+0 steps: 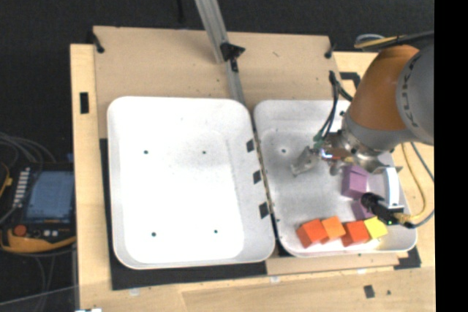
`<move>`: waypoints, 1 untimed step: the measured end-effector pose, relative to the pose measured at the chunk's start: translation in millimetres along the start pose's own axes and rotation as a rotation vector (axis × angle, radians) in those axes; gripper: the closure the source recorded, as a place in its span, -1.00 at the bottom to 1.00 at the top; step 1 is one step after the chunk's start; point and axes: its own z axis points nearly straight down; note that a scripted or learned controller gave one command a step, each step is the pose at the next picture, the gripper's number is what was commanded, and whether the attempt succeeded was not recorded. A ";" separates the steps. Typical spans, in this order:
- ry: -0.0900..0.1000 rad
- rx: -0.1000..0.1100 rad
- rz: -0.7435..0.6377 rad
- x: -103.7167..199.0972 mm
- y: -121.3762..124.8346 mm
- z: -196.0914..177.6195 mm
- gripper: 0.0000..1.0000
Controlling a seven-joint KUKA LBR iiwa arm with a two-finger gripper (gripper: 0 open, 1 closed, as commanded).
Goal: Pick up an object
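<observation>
Camera view: I am hovering my fingers (303,163) over the right bin (292,120), apparently empty, spread unclear; next I probably reach toward the purple block (355,180) nearby.

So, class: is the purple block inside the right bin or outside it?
Inside. The purple block lies on the floor of the right bin, within its white rim, beside the arm's wrist and above the row of orange and yellow blocks.

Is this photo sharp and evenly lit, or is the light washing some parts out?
In the camera view, the left bin glares nearly flat white under bright light; the right bin looks greyer, with soft shadow beneath the arm; the pincer appears small and blurry; the colored blocks are soft-edged but distinct in hue; the floor around the bench stays very dark.
</observation>
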 end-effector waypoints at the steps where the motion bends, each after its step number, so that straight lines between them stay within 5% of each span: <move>1: -0.002 -0.006 0.000 -1.9 0.9 50.6 -1.00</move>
